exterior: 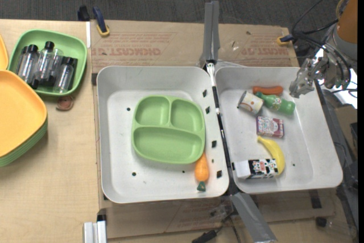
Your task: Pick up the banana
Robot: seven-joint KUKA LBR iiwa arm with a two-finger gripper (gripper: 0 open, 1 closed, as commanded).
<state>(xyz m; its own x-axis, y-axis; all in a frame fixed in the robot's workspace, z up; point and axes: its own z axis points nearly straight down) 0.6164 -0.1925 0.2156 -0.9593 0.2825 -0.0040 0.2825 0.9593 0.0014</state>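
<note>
Your banana lies in the right bin, toward its near side, curving from beside the small pink carton down to the black-and-white milk carton, whose end it touches or nearly touches. Nothing rests on top of it.

The hand hangs over the far right corner of that same bin, well apart from the banana. You can see it has hold of nothing, but how far its fingers stand apart cannot be told from this angle.

Near the hand, along the far side of the bin, you have an orange carrot-like piece, a green bottle lying on its side, and a pale can tipped over just left of the bottle.

In the left bin sits a green divided plate, with a toy carrot against its near right corner.

On the surface to the left you see a green tray of small bottles and a stack of orange plates.
</note>
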